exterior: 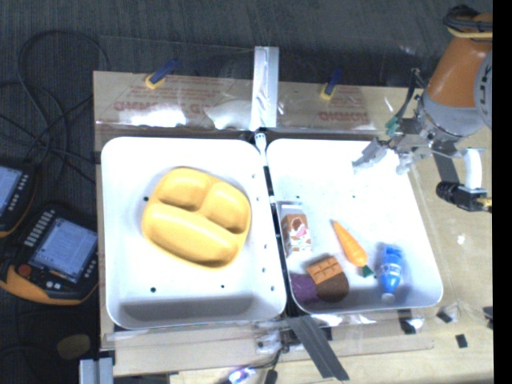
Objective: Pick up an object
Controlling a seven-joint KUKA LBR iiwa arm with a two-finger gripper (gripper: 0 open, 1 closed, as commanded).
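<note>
Camera view from above looks down on two shallow white bins set side by side on the bench. Starting at the left, the left bin [120,214] holds one thing, a big yellow bread loaf [196,216], puffy and lobed, lying near the middle of the bin floor. Across the divider, the right bin [336,174] holds several small objects gathered toward its near half. Closest to the divider lies a small carton [295,233] with a pink and white picture on it. Just below it sit a purple piece [302,286] and a brown chocolate block [326,276] with a scored orange top, the two touching. Further right lies an orange carrot [350,245] with a green tip, tilted, and just beside it a blue and white bottle [390,270] lies near the bin's right wall. Over the far right corner of this bin hangs the gripper [386,156], grey, its two fingers spread apart with nothing between them, well apart from the small objects. Above it shows the arm's orange band [458,74].
</note>
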